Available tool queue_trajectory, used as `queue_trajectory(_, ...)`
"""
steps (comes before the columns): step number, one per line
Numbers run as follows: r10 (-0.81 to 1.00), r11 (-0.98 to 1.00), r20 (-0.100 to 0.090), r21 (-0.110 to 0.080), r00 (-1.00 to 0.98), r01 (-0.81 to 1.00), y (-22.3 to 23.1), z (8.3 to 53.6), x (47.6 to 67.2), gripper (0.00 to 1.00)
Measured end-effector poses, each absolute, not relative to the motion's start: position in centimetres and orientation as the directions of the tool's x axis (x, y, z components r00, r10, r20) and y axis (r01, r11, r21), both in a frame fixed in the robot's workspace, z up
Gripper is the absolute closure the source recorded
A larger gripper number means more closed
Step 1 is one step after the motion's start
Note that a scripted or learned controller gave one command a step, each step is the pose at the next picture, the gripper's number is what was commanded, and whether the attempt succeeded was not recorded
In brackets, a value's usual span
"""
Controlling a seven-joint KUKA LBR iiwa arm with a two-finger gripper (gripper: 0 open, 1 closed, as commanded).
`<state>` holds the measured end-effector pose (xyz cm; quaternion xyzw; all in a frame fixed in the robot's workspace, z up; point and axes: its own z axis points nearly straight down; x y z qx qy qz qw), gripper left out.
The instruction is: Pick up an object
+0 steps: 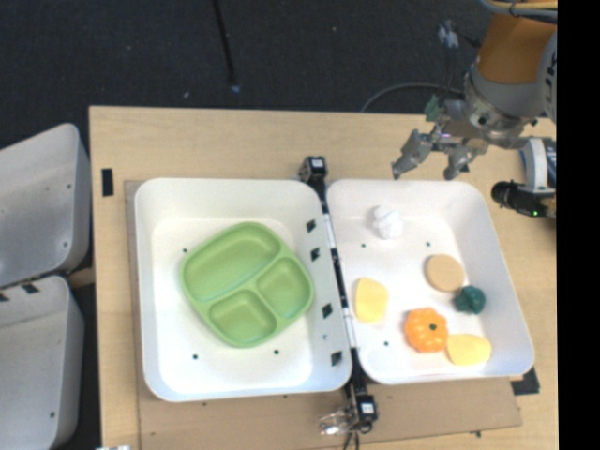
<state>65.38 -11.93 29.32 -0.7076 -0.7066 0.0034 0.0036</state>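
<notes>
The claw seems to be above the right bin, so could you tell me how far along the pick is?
Nothing looks picked yet. The claw hangs open over the right bin's far rim with nothing between its fingers. The white object, tan disc and orange pumpkin lie in the bin. Descending, grasping and lifting remain.

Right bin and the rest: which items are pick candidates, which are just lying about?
Job in hand:
- gripper, open, above the right bin's far edge, holding nothing
- white lump
- tan disc
- dark green ball
- yellow piece
- orange pumpkin
- pale yellow piece

Lying about:
- green divided tray in the left bin
</notes>
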Motion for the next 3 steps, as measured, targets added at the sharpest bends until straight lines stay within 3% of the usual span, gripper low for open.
queue_trajectory(1,1.0,0.0,0.0,0.001,0.0,1.0,-11.9,30.0,65.5,0.0)
queue_trajectory(3,1.0,-0.006,-0.002,-0.004,0.006,1.0,-12.2,17.6,65.7,0.0)
